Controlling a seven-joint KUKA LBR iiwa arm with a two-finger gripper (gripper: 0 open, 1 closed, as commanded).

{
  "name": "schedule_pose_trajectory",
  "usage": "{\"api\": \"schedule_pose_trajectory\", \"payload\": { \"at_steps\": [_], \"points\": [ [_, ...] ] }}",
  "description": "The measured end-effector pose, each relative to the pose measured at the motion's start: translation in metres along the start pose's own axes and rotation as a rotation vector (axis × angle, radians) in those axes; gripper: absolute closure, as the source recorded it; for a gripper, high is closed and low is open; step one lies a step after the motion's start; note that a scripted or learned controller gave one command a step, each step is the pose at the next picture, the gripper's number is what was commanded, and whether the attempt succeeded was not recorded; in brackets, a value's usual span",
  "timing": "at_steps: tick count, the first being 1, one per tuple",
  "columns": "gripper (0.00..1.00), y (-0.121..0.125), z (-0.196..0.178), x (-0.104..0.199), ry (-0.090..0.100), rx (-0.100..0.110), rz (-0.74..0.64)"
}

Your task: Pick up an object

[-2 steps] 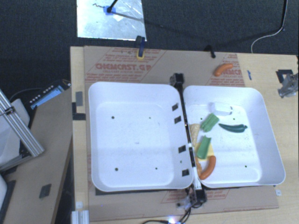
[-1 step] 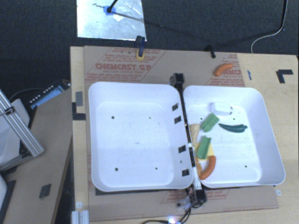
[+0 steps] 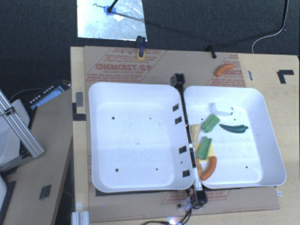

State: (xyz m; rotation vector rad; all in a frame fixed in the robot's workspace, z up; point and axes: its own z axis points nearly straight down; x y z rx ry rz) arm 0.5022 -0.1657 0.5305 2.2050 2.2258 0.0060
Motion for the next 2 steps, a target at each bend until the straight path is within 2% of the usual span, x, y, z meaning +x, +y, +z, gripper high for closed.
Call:
{"api": "schedule_pose_trajectory", "payload": {
  "at_steps": [2],
  "points": [
    [1.00, 0.001, -0.023, 0.000, -0.003, -0.007, -0.008]
  ]
}}
